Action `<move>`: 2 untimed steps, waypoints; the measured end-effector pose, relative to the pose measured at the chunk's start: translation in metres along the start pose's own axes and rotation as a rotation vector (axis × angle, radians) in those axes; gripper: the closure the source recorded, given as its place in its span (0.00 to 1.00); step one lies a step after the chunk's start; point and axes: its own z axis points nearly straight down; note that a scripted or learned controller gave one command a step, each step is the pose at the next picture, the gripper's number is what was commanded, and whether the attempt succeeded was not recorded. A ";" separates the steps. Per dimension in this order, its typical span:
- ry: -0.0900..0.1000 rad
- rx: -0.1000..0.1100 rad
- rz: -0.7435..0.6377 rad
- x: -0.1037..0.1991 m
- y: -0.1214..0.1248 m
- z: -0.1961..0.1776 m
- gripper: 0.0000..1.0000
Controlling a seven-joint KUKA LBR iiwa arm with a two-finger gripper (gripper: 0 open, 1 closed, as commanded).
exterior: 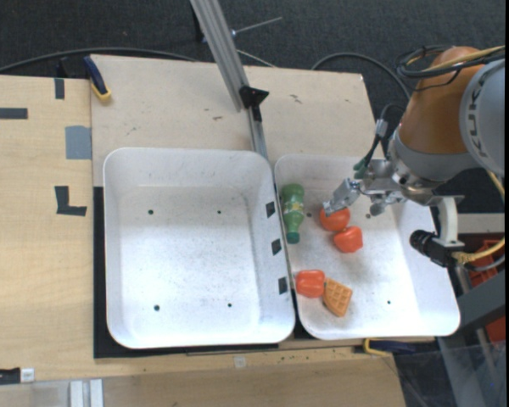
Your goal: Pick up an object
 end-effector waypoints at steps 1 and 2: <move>0.001 0.002 0.000 -0.003 0.006 0.060 0.00; 0.001 0.001 -0.001 -0.003 0.004 0.115 0.00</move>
